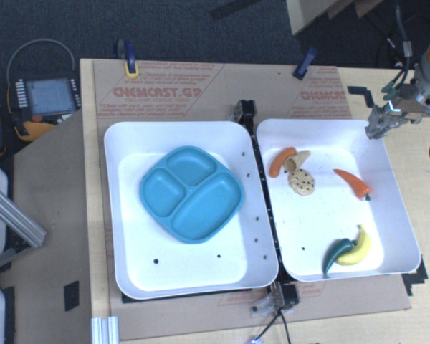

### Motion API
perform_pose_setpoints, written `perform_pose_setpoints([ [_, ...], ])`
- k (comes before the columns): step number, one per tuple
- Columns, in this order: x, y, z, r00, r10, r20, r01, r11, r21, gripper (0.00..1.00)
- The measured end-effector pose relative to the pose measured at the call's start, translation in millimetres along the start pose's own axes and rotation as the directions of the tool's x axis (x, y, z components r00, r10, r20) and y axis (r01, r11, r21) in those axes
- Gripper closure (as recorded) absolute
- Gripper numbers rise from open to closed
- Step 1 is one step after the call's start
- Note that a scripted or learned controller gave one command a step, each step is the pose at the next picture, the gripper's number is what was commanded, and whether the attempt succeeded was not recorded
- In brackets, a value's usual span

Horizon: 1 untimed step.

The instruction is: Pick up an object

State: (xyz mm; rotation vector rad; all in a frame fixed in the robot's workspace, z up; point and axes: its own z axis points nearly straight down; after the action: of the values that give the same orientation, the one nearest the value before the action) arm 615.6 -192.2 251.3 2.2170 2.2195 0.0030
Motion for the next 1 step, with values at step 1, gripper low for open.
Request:
perform_pose_setpoints([
  [1,62.4,-10.9,0.9,1.000,-0.004,-0.004,0.004,1.000,0.007,1.00],
])
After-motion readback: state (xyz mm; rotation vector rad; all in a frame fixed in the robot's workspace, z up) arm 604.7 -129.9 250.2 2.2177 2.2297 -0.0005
